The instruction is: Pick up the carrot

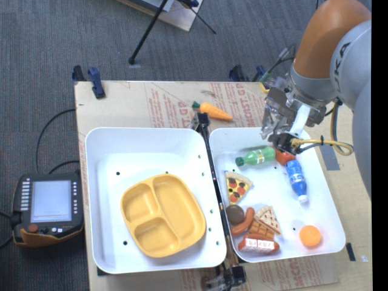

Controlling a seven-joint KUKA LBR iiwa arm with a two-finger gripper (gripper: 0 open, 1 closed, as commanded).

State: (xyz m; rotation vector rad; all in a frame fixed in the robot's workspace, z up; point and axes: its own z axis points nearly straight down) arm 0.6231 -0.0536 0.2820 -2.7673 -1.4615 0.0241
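— Gripper [271,132] on the grey-and-orange arm hangs over the far end of the right-hand bin [333,200], seen from where I'm standing by the bench. Whether it's clenched or released I can't tell from this angle, and nothing visible sits in its grip.

— And the carrot?

— Carrot [214,110] lies outside both bins, on the bare bench board [151,105], just past the far corner where the two bins meet. It's to the camera's left of the gripper and a little farther back, apart from it and not touching. Green top points left, orange tip points right, toward the arm.

— What's directly beneath the gripper?

— Green bottle [255,157] on its side, with a small red item [285,157] at its right end, and a blue bottle [296,179] just nearer. Closer to us in that bin: a pizza slice [236,188], a sausage [241,222], a waffle piece [265,222] and an orange ball [310,236].

— The other bin?

— Left-hand bin [92,162] holds a yellow divided plate [162,214], lying flat.
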